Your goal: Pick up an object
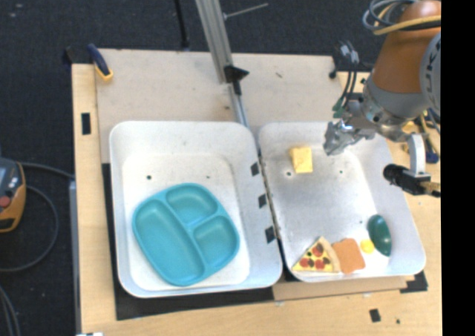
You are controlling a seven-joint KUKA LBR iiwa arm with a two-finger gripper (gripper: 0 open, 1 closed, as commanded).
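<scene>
Gripper (335, 139) hovering over the far edge of the right bin (397, 179), just beside the yellow block (301, 159); finger state cannot be told. Risk: descending off-centre may nudge the block aside, missing it.

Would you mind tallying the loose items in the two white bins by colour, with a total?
Yellow: 2, a cheese block and a small yellow piece
Orange: 1, an orange block
Green: 1, a dark green piece
Teal: 1, a divided plate
Multicoloured: 1, a pizza slice
Total: 6
</scene>
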